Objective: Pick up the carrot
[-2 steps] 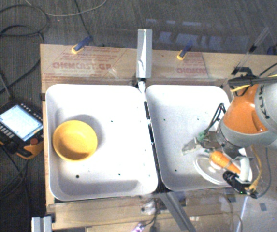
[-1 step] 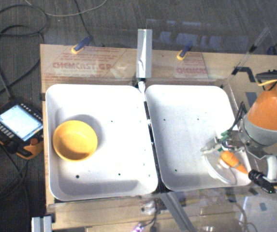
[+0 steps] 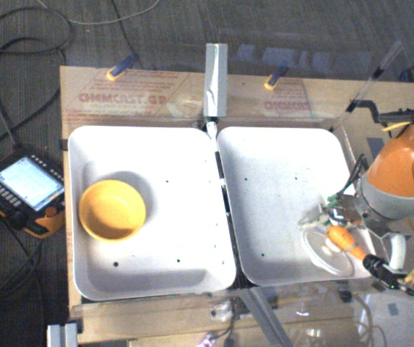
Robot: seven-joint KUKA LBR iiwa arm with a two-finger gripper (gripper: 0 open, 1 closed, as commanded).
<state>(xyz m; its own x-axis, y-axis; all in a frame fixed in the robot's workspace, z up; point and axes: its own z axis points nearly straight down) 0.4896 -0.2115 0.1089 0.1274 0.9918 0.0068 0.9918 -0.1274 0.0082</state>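
The carrot is a small orange piece at the right edge of the right bin, with a bit of green just above it. It rests on or against a clear plastic item lying on the bin floor. My gripper hangs low right over the carrot, reaching in from the right below the orange wrist band. The wrist hides where the gripper meets the carrot, so I cannot tell whether the two touch.
A yellow bowl sits in the left bin, toward its left side. A ridge where the bin walls meet divides the two bins. A hand-held control pad lies off the bench at the left.
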